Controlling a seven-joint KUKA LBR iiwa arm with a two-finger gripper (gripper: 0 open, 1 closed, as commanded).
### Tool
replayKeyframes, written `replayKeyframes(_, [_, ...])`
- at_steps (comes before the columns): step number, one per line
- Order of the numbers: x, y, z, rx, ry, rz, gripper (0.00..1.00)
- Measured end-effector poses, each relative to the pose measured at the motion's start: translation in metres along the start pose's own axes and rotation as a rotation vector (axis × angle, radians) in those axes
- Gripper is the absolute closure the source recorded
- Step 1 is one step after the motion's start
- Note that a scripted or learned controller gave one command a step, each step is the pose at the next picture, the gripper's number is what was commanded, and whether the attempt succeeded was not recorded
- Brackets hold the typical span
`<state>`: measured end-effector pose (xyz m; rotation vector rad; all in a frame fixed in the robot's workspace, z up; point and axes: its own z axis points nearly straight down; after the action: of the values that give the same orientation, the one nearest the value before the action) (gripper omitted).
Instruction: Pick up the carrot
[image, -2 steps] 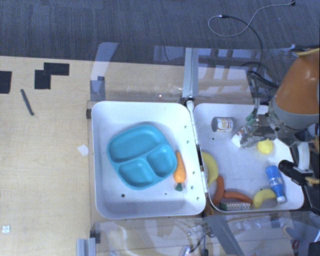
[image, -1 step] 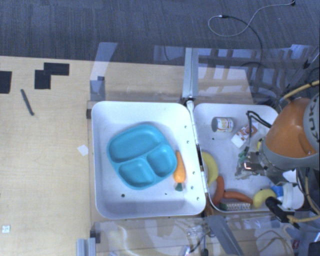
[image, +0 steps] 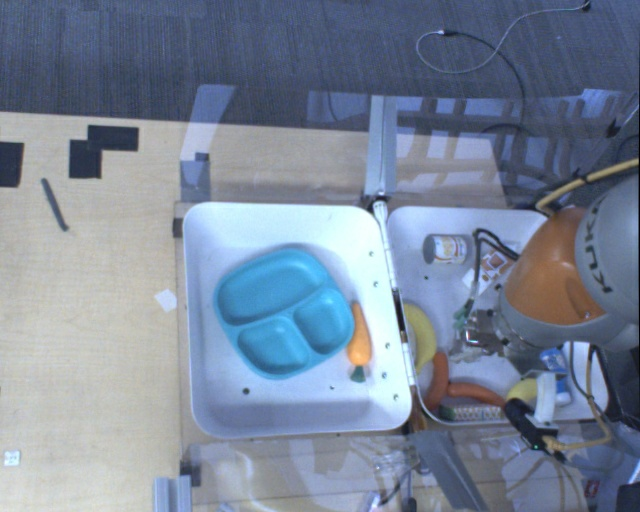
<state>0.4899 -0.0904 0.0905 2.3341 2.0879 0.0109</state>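
The carrot (image: 359, 339) is orange with a small green stem end. It lies lengthwise in the left bin (image: 210, 400), against the right edge of a blue three-part plate (image: 283, 311). My gripper (image: 468, 335) is over the right bin (image: 455, 220), about a hand's width to the right of the carrot, below the grey and orange arm (image: 560, 280). Its fingertips are hard to make out among the items there.
The right bin holds a small can (image: 446, 248), a yellow fruit (image: 422, 335), two sausage-like pieces (image: 462, 390) and other small items. A metal divider (image: 378, 150) runs between the bins. The wooden bench (image: 90, 340) stretches to the left.
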Motion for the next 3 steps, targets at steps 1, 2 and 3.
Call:
replayKeyframes(1, [0.0,0.01,-0.001,-0.005,-0.006,-0.671,1.0])
replayKeyframes(2, [-0.002,0.009,-0.001,-0.012,-0.008,-0.994,1.0])
replayKeyframes(3, [-0.018,0.02,-0.001,-0.007,0.002,-0.986,1.0])
